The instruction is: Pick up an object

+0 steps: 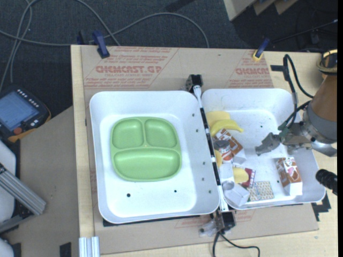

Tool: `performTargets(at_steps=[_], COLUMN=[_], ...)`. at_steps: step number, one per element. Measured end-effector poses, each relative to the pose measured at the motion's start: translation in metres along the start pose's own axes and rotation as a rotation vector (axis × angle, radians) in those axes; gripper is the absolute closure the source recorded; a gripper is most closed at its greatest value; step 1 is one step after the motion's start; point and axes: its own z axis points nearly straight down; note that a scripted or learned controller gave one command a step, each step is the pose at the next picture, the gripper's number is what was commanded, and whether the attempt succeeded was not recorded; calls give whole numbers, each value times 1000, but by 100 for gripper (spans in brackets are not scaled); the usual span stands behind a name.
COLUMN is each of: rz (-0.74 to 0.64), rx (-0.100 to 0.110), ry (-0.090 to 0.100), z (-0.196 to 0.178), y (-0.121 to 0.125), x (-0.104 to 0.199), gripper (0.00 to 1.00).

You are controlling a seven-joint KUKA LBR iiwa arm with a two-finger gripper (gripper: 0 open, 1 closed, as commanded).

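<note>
- The cardboard sheet [161,63] under the bins bears red print reading "CHEMCAST GP" behind the left bin.
- The same red print shows again, partly cut off, behind the right bin.
- Packet labels are too small to read.

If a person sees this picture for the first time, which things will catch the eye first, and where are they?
The green divided plate stands out most, lying alone in the left bin. Next comes the yellow banana at the upper left of the right bin, above a cluster of small packets along that bin's left side. The gripper hangs over the right bin's middle, reaching in from the right.
</note>
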Motion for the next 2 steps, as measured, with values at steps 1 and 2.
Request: performTargets(at_steps=[1, 2], rz=[9, 0], rx=[-15, -4], ry=[-17, -2], z=[112, 114], y=[-12, 26], x=[40, 48], gripper=[0, 0])
